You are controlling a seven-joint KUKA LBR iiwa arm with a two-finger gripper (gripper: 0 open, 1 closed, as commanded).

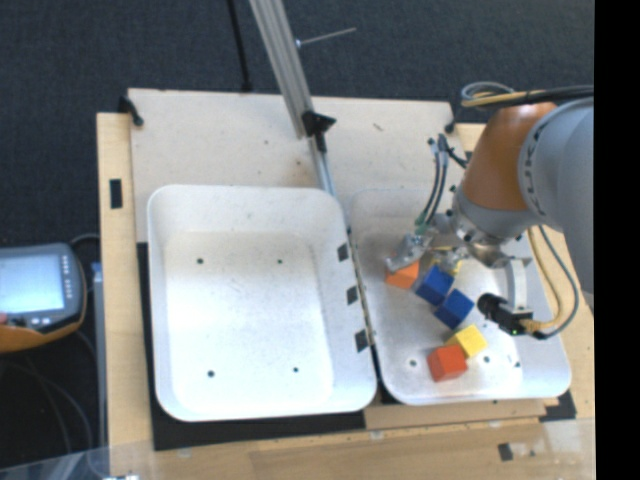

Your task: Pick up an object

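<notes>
A: Camera view. Step in hand, by the look of it: closing in on a block in the right bin (560,373). Worth picking one target and coming straight down on it, not on the seam between neighbours.

B: Which target? Orange block (402,278) just left of the blue block (434,286), nearly touching. Second blue block (455,308) right below it, touching or close to it. Yellow block (470,341) and red block (447,363) lower still, pressed together.

A: Orange one, probably — freest on its left side. Risk of nudging the blue block otherwise.

B: Pose of the arm (520,168)?

A: Reaching in from the right, orange band over the bin's upper part, wrist pointing down. Gripper (432,252) just above the blue block, cables looping alongside.

B: Pincer apart or together?

A: Cannot tell; too small and cluttered. Nothing seen clamped.

B: Left bin (160,268)?

A: Well left of the blue block.
</notes>
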